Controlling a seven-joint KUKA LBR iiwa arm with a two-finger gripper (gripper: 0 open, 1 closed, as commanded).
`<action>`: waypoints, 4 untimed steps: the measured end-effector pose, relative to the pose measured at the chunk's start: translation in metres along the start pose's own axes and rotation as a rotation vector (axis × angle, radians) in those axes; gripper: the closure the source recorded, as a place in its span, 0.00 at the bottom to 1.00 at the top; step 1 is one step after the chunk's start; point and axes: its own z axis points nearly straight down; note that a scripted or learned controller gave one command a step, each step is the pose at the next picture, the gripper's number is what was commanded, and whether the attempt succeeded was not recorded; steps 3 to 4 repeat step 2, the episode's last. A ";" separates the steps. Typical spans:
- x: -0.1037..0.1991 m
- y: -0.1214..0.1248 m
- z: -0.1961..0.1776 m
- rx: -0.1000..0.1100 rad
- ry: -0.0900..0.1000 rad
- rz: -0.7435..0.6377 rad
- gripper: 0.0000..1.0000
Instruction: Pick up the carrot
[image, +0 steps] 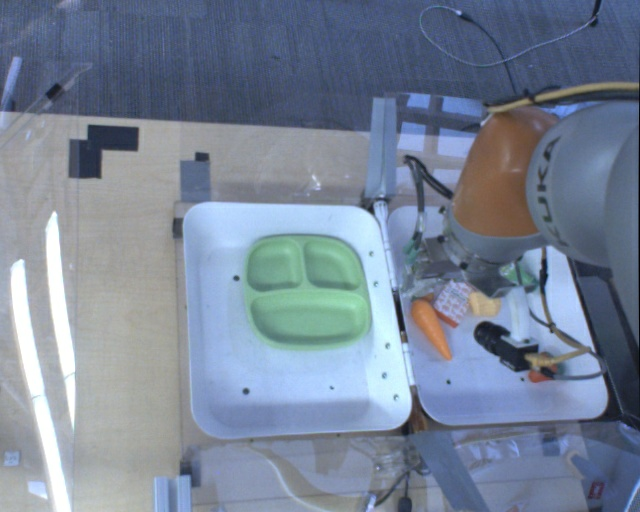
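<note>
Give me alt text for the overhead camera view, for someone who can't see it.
An orange carrot lies in the right white bin, just below the end effector of a grey and orange arm reaching in from the right. The left white bin holds a green divided tray.

Wooden bench (110, 330), light tan, glare streaks at 9 o'clock. Directly on it: two shallow white bins side by side, touching along their inner edges. Left bin (215, 390) sits centre, right bin (500, 395) at 3–4 o'clock, its upper part hidden under the arm. Black L-shaped marker (100, 148) stuck flat on the bench at 10 o'clock. Small grey bracket (196, 178) just beyond the left bin's far-left corner. Upright grey metal post (381, 150) at 12–1 o'clock, between the bins' far ends. Dark carpet (250, 60) beyond the bench's far edge.
</note>
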 end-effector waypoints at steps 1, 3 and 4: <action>0.006 -0.054 0.000 -0.001 -0.001 -0.389 1.00; 0.006 -0.052 -0.011 -0.008 -0.003 -0.390 1.00; 0.006 -0.052 -0.011 -0.008 -0.003 -0.390 1.00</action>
